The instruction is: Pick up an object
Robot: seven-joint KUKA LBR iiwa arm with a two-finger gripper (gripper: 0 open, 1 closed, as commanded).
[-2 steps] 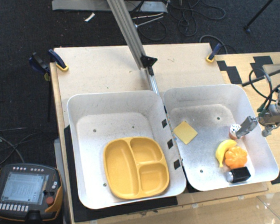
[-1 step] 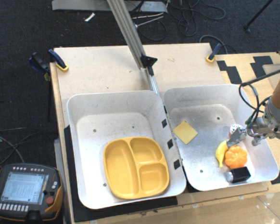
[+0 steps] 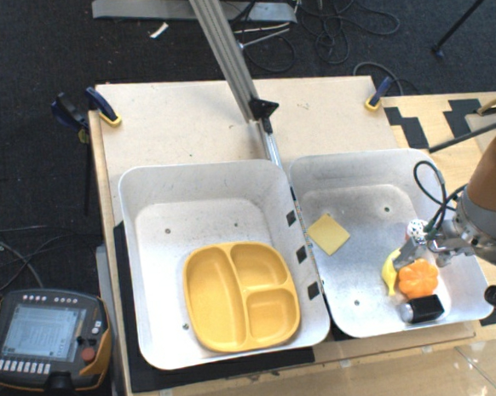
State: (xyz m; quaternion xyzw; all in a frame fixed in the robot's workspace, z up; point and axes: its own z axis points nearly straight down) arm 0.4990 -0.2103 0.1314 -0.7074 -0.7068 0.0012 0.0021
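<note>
Camera view: the gripper (image 3: 429, 247) hangs low over the near right part of the right bin (image 3: 350, 185), among an orange ball (image 3: 418, 279), a yellow piece (image 3: 391, 270) and a black object (image 3: 423, 309); whether its grip is open or closed cannot be told. A yellow divided tray (image 3: 240, 295) lies in the left bin (image 3: 146, 201), a pale yellow square (image 3: 329, 233) farther left in the right bin.

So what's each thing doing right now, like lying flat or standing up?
Yellow tray: right way up in the left bin, nothing in its three sections.
Yellow square: flat on the right bin floor, apart from the rest.
Orange ball: resting in the right bin, touching the banana.
Banana: lying beside the ball.
Black can: on its side.
End effector: low over the ball.
</note>
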